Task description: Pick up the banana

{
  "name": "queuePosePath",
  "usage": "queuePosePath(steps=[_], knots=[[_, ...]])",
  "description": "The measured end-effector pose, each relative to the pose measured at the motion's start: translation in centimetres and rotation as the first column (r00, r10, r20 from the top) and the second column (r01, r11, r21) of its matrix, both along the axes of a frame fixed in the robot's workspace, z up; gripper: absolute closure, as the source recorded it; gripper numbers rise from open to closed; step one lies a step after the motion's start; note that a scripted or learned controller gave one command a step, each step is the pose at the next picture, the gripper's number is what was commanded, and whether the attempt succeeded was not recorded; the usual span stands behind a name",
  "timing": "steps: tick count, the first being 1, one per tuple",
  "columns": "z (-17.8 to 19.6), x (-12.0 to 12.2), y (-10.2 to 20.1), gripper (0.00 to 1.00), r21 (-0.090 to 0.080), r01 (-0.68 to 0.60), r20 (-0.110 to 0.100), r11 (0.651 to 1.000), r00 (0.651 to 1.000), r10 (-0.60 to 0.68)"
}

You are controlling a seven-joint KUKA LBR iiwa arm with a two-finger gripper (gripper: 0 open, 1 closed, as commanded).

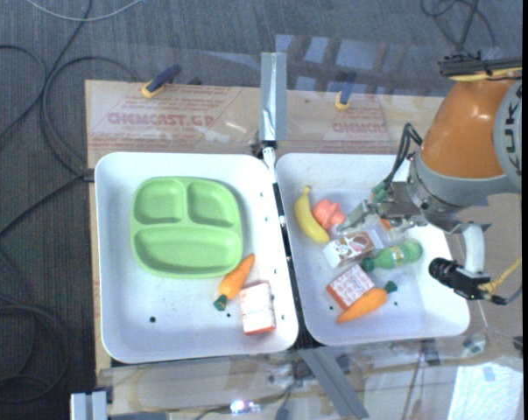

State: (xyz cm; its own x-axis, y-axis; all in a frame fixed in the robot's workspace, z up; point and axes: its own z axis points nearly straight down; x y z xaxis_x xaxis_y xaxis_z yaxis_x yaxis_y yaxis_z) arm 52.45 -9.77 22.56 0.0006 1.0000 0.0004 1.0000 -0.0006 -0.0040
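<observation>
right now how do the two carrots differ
The left carrot lies in the left bin, touching the green plate; the right carrot lies in the right bin beside a small carton. The left one points steeply up; the right one lies flatter. Both are orange with green tops.

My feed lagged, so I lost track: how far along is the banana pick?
Done: the arm has reached in over the right bin, its pincer hanging above the clutter by the pink toy. In hand: nothing; the banana lies flat on the bin floor near the left wall, to the left of the pincer. Left: line up over the banana, descend, grip and lift.
</observation>
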Motion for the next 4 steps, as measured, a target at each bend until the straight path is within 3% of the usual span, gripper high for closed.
queuePosePath(steps=[1,2,3,4], knots=[[0.0,0.0,0.0,0.00,0.000,0.000,0.000,1.000,1.000,0.000],[-4.4,4.9,5.4,0.00,0.000,-0.077,0.000,0.997,0.997,0.077],[-11.9,6.2,-0.5,0.00,-0.002,-0.052,-0.001,0.999,0.999,0.052],[-13.6,10.3,-0.2,0.00,-0.009,-0.182,0.013,0.983,0.983,0.182]])
